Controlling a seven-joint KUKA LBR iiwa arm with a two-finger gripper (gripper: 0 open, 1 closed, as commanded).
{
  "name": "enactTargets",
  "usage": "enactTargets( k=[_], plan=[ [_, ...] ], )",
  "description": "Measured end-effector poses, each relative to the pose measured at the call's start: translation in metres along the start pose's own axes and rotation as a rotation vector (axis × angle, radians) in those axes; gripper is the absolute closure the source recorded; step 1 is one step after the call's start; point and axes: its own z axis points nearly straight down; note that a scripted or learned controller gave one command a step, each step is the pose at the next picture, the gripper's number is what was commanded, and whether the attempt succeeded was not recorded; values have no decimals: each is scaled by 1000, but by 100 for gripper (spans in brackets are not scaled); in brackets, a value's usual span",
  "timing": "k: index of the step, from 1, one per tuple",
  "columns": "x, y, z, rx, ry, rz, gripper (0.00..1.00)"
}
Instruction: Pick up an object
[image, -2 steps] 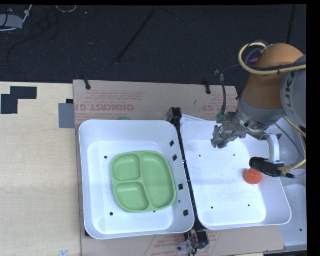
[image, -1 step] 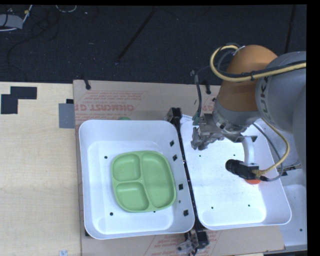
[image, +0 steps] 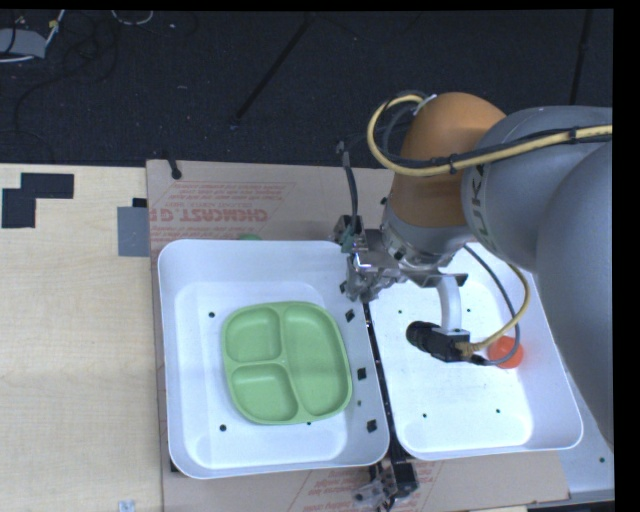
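Arm (image: 500, 190) over right bin (image: 480, 430), perhaps low

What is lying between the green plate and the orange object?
In the camera view, between the green plate and the orange object lie the bins' adjoining rims and a black part of the arm.

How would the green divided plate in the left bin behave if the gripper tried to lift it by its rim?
The green divided plate looks like moulded plastic, so probably stiff and light for its size. It lies flat on the left bin floor, so its low rim may be hard to get under. Its smooth surface suggests it could slip, and, held at one edge, tilt.
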Motion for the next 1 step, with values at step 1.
enactTargets(
  k=[1],
  plan=[
    [53,1,8,0,0,-1,100]
  ],
)
